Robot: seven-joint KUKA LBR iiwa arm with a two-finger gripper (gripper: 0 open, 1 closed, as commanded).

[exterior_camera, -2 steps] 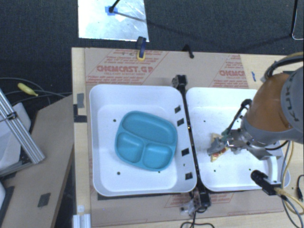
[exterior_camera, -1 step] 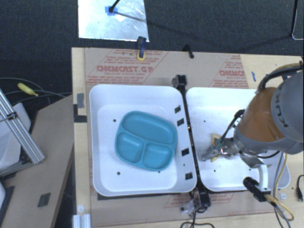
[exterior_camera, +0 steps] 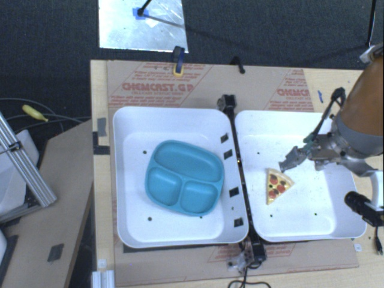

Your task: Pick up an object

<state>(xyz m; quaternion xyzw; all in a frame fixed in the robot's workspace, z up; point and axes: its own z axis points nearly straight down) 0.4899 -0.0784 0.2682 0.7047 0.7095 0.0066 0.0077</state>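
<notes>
Cardboard-topped bench, two white bins: blue tray (exterior_camera: 183,177) fills left bin (exterior_camera: 135,122); pizza slice (exterior_camera: 277,185) lies mid right bin (exterior_camera: 264,125), open floor around. Gripper (exterior_camera: 292,160) just above-right of slice, finger state unclear.

One fixed overhead camera, looking down at a slant from fairly far back, takes in both white bins: left bin (exterior_camera: 129,161), right bin (exterior_camera: 312,221), brown bench (exterior_camera: 264,80) and dark floor beyond; arm (exterior_camera: 366,113) enters from right

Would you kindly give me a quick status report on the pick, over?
Hand low over right bin, just above pizza slice. Slice flat on bin floor, not held. Blue divided plate in left bin, clear of path.
</notes>
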